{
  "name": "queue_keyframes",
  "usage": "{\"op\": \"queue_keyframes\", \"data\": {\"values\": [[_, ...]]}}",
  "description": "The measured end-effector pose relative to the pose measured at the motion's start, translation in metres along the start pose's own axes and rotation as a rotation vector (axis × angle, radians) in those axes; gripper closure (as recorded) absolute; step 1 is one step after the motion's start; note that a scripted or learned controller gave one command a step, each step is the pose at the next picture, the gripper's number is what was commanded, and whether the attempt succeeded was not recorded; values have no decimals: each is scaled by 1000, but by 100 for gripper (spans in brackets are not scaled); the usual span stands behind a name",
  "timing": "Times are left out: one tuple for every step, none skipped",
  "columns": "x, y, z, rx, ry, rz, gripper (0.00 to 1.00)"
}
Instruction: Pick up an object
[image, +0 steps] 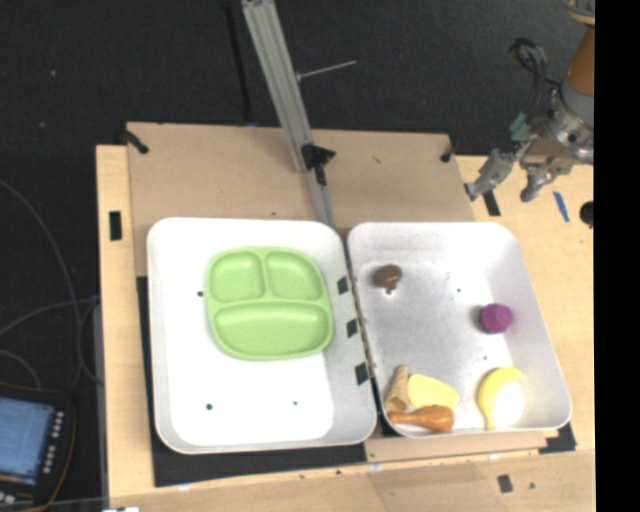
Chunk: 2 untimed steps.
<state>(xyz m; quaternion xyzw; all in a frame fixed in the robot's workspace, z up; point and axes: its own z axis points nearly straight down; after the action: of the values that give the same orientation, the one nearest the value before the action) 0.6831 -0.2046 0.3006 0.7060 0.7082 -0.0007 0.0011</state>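
Camera view: my gripper (512, 180) hangs at far right, above bench beyond far edge of right bin (440, 238), fingers spread apart, nothing between them. Right bin holds brown mushroom-like piece (387, 276) near far left corner, purple ball (496, 318) toward right wall, yellow-white lemon-shaped piece (501, 396) at near right, yellow wedge (432, 389) touching orange carrot (424, 419) along near edge. Left bin (180, 400) holds green divided plate (269, 303).

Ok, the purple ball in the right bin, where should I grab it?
Take the purple ball across its middle, coming straight down from above. It is round and sits alone on the bin floor, apart from the wall, so either finger direction should fit.
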Motion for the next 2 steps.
{"op": "queue_keyframes", "data": {"values": [[0, 0, 0, 1, 0, -1, 0], [3, 1, 63, 5, 2, -3, 0]]}}
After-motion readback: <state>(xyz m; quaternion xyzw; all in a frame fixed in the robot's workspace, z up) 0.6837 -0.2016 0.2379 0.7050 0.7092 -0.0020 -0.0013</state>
